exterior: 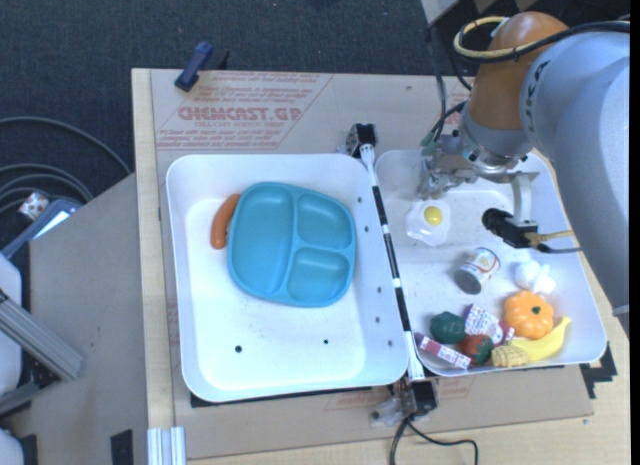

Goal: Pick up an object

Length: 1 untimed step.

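Fried egg [431, 218] lies in the right bin [590, 328], just below the end effector [440, 181]; its state I cannot tell.

dark grey carpet floor [200, 3], black cables [50, 168] at left, wooden bench [250, 113].

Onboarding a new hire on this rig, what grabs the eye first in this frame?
The big blue divided plate dominates the left bin, with an orange hot dog tucked against its left edge. In the right bin, toy food crowds the near corner: an orange pumpkin, a banana and corn. The arm's hand hangs over that bin's far end, just above a fried egg.
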{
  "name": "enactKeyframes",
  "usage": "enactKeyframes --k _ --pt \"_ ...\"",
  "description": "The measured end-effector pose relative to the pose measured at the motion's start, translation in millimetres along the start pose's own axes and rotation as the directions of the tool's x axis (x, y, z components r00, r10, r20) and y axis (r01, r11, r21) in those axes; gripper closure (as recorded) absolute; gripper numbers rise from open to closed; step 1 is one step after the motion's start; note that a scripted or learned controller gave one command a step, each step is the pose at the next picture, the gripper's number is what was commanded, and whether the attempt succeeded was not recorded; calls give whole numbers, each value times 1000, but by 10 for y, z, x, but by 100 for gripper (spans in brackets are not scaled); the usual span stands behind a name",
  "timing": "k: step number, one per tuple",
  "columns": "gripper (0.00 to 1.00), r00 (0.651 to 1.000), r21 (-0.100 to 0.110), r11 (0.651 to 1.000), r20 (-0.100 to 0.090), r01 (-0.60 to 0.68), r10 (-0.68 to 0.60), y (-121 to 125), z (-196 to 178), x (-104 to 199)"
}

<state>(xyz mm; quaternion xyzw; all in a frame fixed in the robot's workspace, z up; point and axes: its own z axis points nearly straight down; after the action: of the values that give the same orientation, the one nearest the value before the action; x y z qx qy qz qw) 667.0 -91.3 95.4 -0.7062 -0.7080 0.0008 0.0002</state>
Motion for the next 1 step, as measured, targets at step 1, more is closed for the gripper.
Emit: enactKeyframes --k 1 --pt "0 1000 0 1000 0 0 0 -1 1 0"
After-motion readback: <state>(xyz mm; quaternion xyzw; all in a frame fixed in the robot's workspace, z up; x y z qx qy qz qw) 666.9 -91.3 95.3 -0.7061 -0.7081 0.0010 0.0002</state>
